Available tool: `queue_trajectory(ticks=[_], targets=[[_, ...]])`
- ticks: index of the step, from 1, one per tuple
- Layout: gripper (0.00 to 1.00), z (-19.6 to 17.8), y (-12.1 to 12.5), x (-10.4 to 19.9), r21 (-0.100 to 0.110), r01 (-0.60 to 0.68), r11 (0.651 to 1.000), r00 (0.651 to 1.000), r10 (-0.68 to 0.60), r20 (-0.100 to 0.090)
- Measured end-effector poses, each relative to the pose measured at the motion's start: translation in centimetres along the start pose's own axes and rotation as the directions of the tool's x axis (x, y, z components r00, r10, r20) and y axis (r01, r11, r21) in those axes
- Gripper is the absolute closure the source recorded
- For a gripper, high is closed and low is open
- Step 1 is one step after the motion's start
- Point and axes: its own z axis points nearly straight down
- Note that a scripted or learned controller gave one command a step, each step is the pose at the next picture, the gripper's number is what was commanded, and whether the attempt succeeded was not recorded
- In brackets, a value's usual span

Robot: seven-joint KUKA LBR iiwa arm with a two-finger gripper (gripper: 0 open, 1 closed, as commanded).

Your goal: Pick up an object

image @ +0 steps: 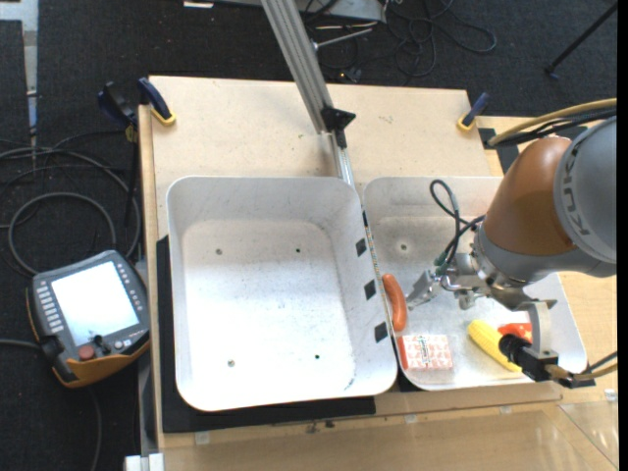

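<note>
In the right bin [412, 214] an orange sausage-shaped object [394, 301] lies along the left wall. A small white box with red print [427, 352] sits at the front edge. To its right lies a yellow object [490, 343] with a red-orange piece [515, 334] against it. My gripper [424, 288] hangs low over the middle of this bin, just right of the orange object and above the box. It is open, with nothing between its fingers. The arm's orange band [525, 199] covers the bin's right part.
The left bin [186, 204] stands beside the right one, sharing a raised divider [365, 263]. A metal pole [299, 57] slants down from the top to the bins' back edge. A teach pendant [86, 312] lies off the bench at left.
</note>
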Motion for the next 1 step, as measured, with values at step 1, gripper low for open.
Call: queue_trajectory(ticks=[1], targets=[[0.00,2.96,0.09,-0.13,-0.010,-0.001,1.000,1.000,0.001,0.004]])
